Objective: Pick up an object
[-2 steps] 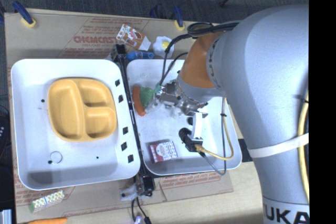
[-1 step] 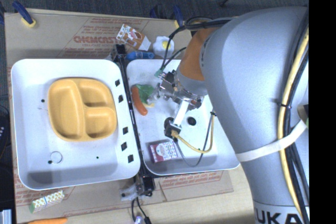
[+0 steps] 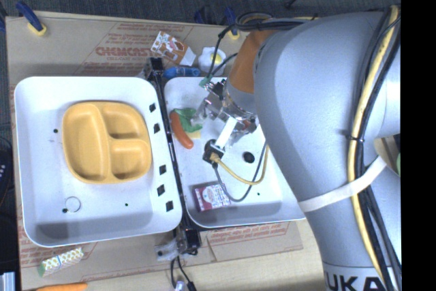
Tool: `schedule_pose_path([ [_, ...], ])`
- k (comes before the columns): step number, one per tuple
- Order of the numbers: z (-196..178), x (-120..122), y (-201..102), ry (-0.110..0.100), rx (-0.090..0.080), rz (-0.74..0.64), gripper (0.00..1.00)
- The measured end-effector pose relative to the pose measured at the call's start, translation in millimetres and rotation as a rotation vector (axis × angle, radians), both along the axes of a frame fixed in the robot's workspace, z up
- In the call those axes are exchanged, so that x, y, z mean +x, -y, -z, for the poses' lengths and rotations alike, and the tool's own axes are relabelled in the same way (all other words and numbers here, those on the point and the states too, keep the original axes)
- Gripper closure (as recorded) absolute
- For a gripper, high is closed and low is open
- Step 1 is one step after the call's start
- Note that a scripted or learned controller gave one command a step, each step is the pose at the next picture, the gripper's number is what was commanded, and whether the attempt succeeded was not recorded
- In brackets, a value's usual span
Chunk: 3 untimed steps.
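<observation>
The gripper hangs low in the right bin just beside the orange carrot, probably lining up a grasp, though I cannot tell how wide it stands.

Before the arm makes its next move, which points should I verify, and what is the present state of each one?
1. Gripper is above the right bin: ok.
2. A candidate lies close: orange toy, beside the green piece: ok.
3. Whether the gripper already holds something: cannot tell.
4. Red packet lies apart from the gripper: ok.
5. Yellow tray sits in the left bin, out of the path: ok.
</observation>
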<state>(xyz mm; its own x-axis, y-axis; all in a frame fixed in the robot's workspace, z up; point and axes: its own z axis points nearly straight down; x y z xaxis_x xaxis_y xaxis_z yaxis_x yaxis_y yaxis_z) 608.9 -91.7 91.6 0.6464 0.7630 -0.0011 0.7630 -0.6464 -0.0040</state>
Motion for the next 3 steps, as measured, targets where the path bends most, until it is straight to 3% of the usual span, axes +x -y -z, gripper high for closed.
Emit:
schedule_pose_path([
  [1, -6.0, 40.8, -0.2, -0.001, 0.000, 0.070, 0.00],
  [2, -100.6, 39.9, -40.0, 0.001, 0.000, -0.090, 0.00],
  [3, 0.6, -33.8, 19.3, -0.001, 0.002, -0.339, 0.00],
])
